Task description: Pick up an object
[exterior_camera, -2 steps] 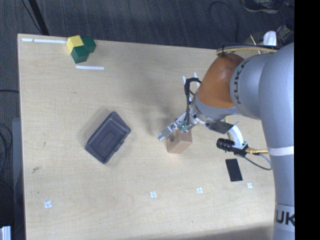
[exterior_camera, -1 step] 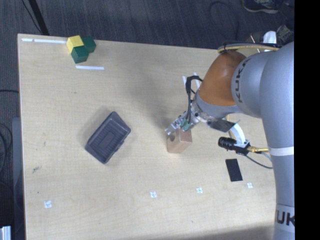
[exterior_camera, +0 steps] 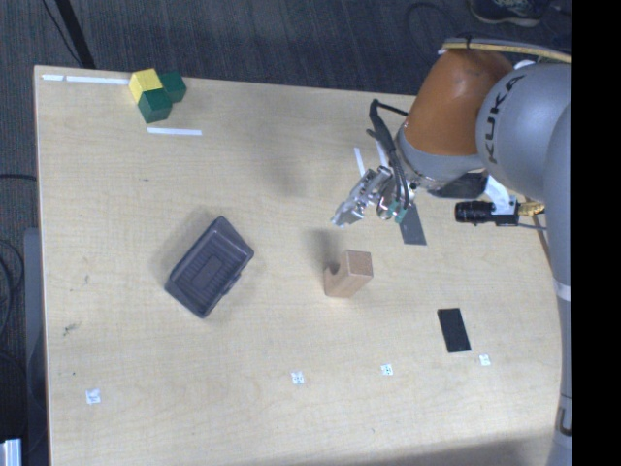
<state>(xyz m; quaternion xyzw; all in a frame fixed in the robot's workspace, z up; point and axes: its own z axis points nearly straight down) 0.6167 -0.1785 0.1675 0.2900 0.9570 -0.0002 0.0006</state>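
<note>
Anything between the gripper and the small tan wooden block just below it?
Nothing visible. The gripper sits above and just up-view of the small tan wooden block, with bare wooden tabletop between them. The dark grey ridged tray lies well off to view-left.

Open bench around wooden block (exterior_camera: 347,273) — claw (exterior_camera: 361,202) just above, dark tray (exterior_camera: 209,266) well left

A pair of shoes (exterior_camera: 505,6) lies on the dark floor (exterior_camera: 272,22) beyond the bench (exterior_camera: 116,357), at the top right. Black cables (exterior_camera: 437,13) run near them. A thin black leg (exterior_camera: 68,17) stands at the top left.
</note>
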